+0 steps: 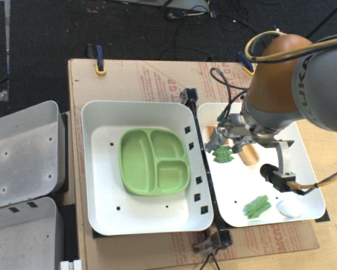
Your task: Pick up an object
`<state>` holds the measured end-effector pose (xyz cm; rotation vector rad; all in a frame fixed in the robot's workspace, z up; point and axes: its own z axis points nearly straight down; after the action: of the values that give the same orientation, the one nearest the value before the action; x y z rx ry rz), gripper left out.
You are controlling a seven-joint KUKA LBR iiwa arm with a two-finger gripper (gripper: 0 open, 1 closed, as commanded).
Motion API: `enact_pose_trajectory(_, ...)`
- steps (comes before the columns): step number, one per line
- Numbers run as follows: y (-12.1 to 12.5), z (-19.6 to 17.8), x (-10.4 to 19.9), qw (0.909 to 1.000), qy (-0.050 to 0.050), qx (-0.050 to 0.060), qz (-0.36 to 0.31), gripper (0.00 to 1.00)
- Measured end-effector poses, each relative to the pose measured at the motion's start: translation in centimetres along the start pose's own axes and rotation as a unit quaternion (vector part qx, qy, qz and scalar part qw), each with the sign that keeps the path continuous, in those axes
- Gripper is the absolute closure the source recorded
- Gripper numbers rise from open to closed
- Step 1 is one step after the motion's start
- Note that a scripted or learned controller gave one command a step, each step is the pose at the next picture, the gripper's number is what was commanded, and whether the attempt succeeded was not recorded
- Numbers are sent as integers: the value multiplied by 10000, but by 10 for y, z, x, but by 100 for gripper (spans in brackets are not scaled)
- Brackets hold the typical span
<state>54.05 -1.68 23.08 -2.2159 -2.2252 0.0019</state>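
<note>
The bench point(134, 72) is a brown board that carries two shallow white bins side by side. The left bin point(100, 122) sits toward 9 o'clock of the bench centre; the right bin point(303, 167) sits toward 3 o'clock, with a dark divider strip between the two. The arm point(303, 77), grey with an orange band above the wrist, enters from 3 o'clock and covers the upper part of the right bin. The left bin contains a green divided tray point(154, 162) with three compartments, lying flat near the bin's middle. The gripper point(227, 142) hangs over the right bin's 9 o'clock side, just above a small green leafy object point(223, 155); whether its jaws are apart or together cannot be told, as the wrist body hides them. A tan cylindrical object point(248, 154) lies just beside the leafy object at its 3 o'clock. A black fitting point(274, 176) attached to the arm's cabling sits at 4 o'clock of the gripper. A second green object point(257, 207), long and ridged, lies toward the right bin's 6 o'clock edge. A small white object point(290, 208) rests near it at its 3 o'clock, in the bin's 5 o'clock corner.
</note>
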Motion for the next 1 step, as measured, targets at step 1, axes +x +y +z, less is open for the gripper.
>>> enact_pose_trajectory(1, 9, -1, 42, 10000, 1, -13, -10, 100)
